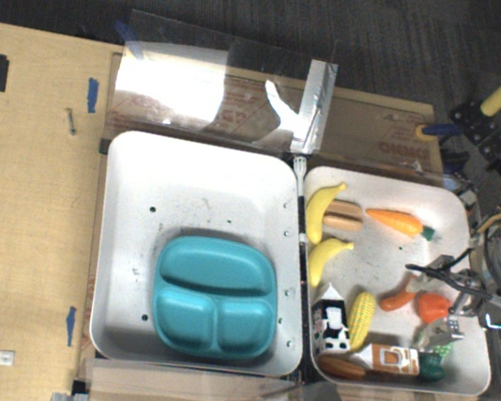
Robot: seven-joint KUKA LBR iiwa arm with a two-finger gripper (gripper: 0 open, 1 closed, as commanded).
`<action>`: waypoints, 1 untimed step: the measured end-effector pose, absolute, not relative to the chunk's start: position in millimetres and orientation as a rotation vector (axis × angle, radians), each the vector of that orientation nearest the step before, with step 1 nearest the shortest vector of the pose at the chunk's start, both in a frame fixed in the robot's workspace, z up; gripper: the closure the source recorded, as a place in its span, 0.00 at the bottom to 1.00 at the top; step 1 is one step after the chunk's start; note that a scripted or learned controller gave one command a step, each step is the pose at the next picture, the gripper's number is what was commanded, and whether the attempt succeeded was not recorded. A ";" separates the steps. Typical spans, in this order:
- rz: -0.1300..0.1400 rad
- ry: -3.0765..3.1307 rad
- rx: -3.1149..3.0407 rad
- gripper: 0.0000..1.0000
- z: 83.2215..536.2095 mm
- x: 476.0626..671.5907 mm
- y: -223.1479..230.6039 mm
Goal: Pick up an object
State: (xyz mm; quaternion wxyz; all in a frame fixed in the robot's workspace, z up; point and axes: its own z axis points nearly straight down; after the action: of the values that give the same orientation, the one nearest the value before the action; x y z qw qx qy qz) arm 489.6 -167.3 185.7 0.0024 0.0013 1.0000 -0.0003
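The right white bin (463,378) holds several toy foods. Two yellow bananas (324,205) (325,255) lie along its left wall, with a hot dog bun (344,217) beside the upper one. An orange carrot (395,222) lies at the top and a corn cob (361,318) stands lower down. An orange-red piece (432,306) and a smaller brownish-orange piece (395,299) lie at the right. My gripper (447,275) reaches in from the right edge, low over the bin just above the orange-red piece. Nothing shows as lifted.
The left bin (123,221) holds a teal divided tray (213,298). Along the right bin's front lie a black-and-white item (332,328), a brown sausage (342,367), an orange-and-white carton (395,359) and a green piece (432,368). A clear plastic guard (313,110) stands behind the bins.
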 end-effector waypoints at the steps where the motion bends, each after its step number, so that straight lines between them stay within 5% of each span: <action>1: -0.013 3.114 -0.076 0.00 113.1 489.9 -173.3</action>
State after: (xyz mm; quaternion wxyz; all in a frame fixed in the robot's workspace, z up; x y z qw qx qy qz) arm 489.9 -173.3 113.1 0.0132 -0.0244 0.9996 -0.0041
